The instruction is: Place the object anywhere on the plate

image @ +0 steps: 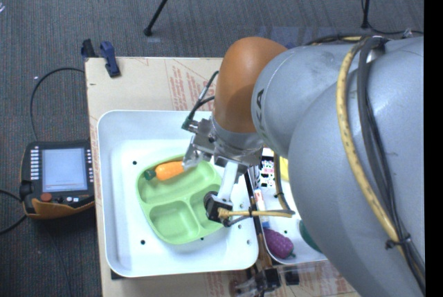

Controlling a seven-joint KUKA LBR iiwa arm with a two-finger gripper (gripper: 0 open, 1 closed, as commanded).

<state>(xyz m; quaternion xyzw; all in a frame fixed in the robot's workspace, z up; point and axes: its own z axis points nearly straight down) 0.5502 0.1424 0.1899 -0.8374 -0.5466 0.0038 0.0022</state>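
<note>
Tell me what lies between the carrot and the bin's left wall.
Camera view: rim of the green plate, then bare floor of the bin.

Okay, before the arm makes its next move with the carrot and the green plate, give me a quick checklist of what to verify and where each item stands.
1. Carrot within the outline of the green plate: ok, it sits over the upper compartment.
2. Carrot resting on the plate rather than held above it: cannot tell.
3. Gripper position: ok, it is at the carrot's right end.
4. Carrot released: cannot tell.
5. Plate inside the left bin, not riding up on a wall: ok.
6. Purple object away from the plate: ok, it lies in the right bin.
</note>
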